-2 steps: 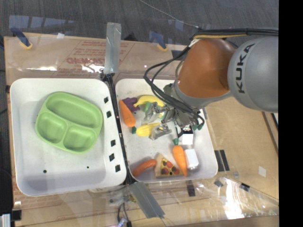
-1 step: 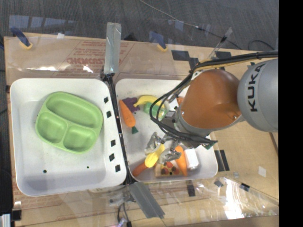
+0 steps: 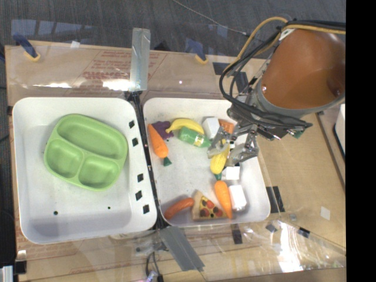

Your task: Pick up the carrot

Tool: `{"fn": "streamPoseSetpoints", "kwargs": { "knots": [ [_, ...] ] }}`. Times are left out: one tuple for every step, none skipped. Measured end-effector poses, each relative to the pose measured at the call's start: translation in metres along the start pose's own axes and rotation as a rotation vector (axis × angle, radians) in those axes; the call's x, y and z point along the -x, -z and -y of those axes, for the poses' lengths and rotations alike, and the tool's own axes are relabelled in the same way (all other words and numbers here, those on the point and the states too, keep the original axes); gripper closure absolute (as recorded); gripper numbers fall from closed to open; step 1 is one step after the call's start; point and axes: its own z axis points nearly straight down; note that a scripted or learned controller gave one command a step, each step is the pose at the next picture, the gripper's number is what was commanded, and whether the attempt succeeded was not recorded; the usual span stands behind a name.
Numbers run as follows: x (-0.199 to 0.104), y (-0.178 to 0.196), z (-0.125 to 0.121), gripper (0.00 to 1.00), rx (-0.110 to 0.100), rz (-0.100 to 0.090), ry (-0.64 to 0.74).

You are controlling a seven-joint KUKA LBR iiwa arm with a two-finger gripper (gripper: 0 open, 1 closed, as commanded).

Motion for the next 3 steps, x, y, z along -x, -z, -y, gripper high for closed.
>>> {"fn": "streamPoseSetpoints", "kwargs": {
  "knots": [
    [-0.026, -0.101, -0.032, 1.0, 0.019, -0.003, 0.303],
    [0.024, -0.06, -0.071, 1.0, 0.011, 0.003, 0.719],
    [-0.024, -0.06, -0.002, 1.0, 0.013, 0.001, 0.808]
  ]
}}
